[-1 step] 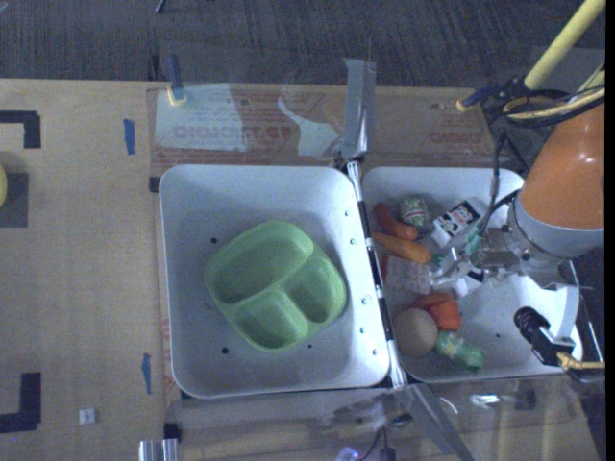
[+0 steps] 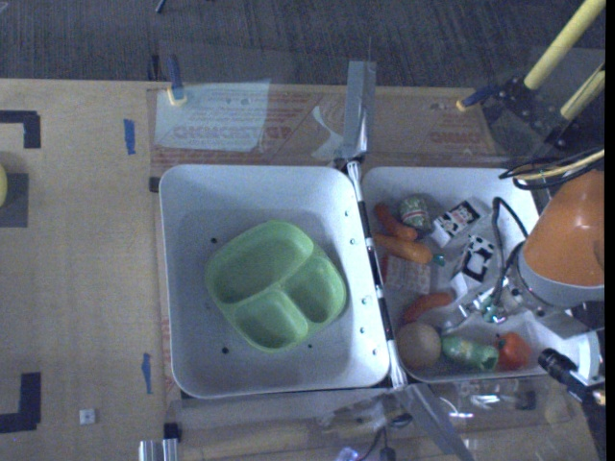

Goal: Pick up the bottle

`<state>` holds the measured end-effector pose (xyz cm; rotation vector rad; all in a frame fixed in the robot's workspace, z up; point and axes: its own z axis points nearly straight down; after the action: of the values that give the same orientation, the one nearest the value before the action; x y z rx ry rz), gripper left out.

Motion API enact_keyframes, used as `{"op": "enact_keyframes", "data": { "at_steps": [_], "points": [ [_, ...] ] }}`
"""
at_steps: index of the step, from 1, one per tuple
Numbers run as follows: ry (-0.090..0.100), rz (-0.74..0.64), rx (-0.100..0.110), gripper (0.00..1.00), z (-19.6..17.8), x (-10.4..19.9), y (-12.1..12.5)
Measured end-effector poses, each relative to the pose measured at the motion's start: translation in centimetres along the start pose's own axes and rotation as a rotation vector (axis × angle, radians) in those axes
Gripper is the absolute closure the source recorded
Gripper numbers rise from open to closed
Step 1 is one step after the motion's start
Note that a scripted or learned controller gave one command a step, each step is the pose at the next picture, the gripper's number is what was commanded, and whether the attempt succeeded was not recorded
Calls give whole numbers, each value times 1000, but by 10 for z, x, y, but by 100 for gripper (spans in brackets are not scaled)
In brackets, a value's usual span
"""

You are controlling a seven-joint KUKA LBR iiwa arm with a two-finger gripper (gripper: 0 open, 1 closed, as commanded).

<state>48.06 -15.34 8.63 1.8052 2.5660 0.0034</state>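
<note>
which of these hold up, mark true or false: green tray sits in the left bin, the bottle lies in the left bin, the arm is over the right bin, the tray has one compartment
1. The green tray sits in the left bin. True.
2. The bottle lies in the left bin. False: it lies on its side near the front wall of the right bin, beside a round brown fruit.
3. The arm is over the right bin. True, at its right side.
4. The tray has one compartment. False: it is divided into three.
</note>
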Motion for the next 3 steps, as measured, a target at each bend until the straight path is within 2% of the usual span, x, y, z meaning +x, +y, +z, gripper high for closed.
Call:
{"op": "enact_keyframes", "data": {
  "at_steps": [1,2,3],
  "points": [
    [0,60,1,0,-27,-59,-2],
    [1,-121,-1,0,0,21,11],
    [1,-88,2,0,-39,10,3]
  ]
}}
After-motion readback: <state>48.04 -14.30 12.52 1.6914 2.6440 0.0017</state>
